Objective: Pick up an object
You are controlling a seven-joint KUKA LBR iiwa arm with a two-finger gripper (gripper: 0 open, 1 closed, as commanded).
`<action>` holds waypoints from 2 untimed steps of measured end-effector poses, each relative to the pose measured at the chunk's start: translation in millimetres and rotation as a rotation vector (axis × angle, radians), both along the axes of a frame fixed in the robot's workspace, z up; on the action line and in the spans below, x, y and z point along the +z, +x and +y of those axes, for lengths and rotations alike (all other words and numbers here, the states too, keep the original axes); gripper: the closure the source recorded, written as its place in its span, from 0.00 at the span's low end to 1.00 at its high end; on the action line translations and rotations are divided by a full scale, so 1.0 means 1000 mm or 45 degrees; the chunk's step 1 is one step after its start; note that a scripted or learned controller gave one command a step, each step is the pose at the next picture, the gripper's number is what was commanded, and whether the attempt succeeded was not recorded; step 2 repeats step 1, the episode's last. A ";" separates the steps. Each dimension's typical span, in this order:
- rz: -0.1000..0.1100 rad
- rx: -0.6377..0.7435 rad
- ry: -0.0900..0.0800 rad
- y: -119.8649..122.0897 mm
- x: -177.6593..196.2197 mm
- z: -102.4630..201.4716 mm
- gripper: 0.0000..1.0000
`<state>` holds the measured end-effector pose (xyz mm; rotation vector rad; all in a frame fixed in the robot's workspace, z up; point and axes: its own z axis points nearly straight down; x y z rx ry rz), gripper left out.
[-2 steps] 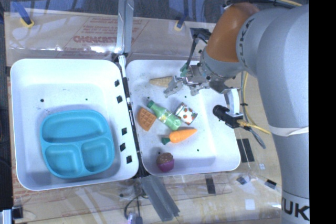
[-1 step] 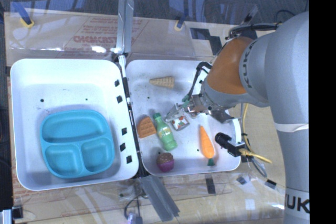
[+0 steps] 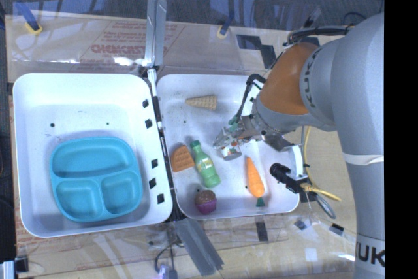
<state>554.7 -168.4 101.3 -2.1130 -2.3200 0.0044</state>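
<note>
My gripper [image 3: 228, 144] hangs low over the middle of the right bin [image 3: 177, 85], its metal tip close to the bin floor. A green bottle [image 3: 204, 164] lies just left of and below it, apart from it. An orange carrot [image 3: 255, 178] lies to its lower right. A pale cone [image 3: 202, 102] rests near the bin's back. A brown bread slice [image 3: 181, 158] lies against the left wall, and a purple fruit [image 3: 206, 200] sits at the front. I see nothing between the fingers.
The left bin [image 3: 32, 101] holds a blue divided tray [image 3: 96, 177]. A clear sheet lies behind both bins. The arm's grey body and orange band fill the right side above the right bin.
</note>
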 end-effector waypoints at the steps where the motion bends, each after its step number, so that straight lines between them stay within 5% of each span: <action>1: -0.004 0.009 0.000 0.023 0.111 0.037 1.00; 2: -0.004 0.009 0.000 0.023 0.111 0.037 1.00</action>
